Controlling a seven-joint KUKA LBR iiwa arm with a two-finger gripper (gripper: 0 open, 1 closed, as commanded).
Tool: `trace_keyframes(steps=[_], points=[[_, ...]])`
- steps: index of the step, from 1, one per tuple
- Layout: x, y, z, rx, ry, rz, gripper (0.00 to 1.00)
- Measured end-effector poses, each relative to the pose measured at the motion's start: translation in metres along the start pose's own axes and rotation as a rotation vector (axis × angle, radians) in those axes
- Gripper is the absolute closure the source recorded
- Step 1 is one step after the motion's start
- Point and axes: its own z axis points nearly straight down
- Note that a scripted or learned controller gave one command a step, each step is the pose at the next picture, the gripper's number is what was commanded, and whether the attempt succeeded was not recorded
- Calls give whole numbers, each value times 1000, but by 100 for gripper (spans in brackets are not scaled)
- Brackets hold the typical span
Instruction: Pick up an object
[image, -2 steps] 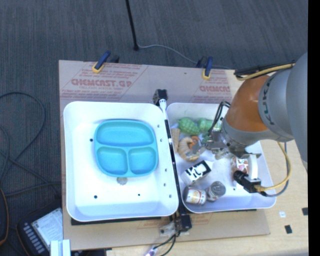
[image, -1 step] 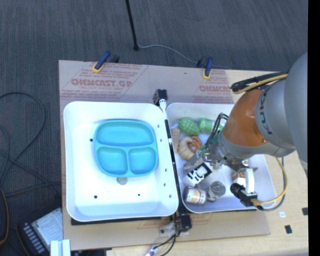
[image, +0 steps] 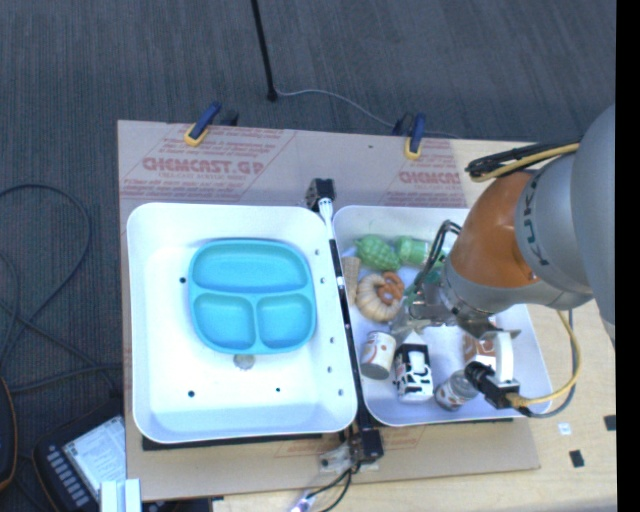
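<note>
The grey arm with its orange band reaches in from the right and hangs over the right bin, its wrist covering much of the bin's middle. The tool sits low over the clutter near the bin's centre, just beside a pretzel-shaped pastry; its tips are hidden among cables and the wrist body, so I cannot tell whether it is open or closed, or whether it grips anything.

The right bin carries all the loose things. A green toy lies near the far wall, with the pastry just in front of it. Nearer the front wall stand a small white cup with a red mark, a black-and-white patterned piece touching it, and what looks like a small can beside that. A white and orange item lies partly under the arm.

The left bin holds a blue divided tray with three compartments, lying flat near its centre. Both bins rest side by side on a cardboard-covered desk, clamped at the far edge.
</note>
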Motion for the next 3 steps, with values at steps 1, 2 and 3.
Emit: trace_keyframes(steps=[1, 2, 3], points=[[0, 0, 0, 1, 0, 0, 0], [0, 0, -9, 1, 0, 0, 100], [0, 0, -9, 1, 0, 0, 0]])
